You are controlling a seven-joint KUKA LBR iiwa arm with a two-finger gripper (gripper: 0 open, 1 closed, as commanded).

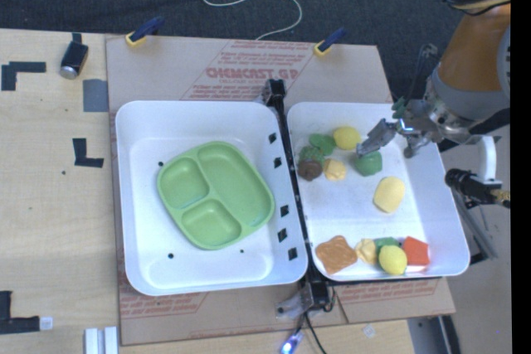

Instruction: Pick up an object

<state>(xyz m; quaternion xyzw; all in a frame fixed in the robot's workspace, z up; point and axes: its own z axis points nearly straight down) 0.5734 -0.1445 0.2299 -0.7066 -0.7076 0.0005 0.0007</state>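
Note:
The right bin (pixel 431 203) holds several toy foods. At its back lie a yellow lemon (pixel 346 137), a green leafy piece (pixel 318 147), a brown piece (pixel 309 169), a small yellow piece (pixel 334 170) and a dark green piece (pixel 369 163). A pale yellow lump (pixel 389 194) sits mid-bin. Along the front are a toast slice (pixel 336 254), a yellow ball (pixel 392 259) and a red piece (pixel 416 251). My gripper (pixel 392 143) hangs open over the bin's back right. Its left finger (pixel 372 141) points down next to the dark green piece, and nothing is between the fingers.
The left bin (pixel 137 178) holds a green compartment plate (pixel 216 193). A black divider (pixel 284 178) runs between the bins. Blue and yellow clamps (pixel 330 39) hold the cardboard under the bins at the back.

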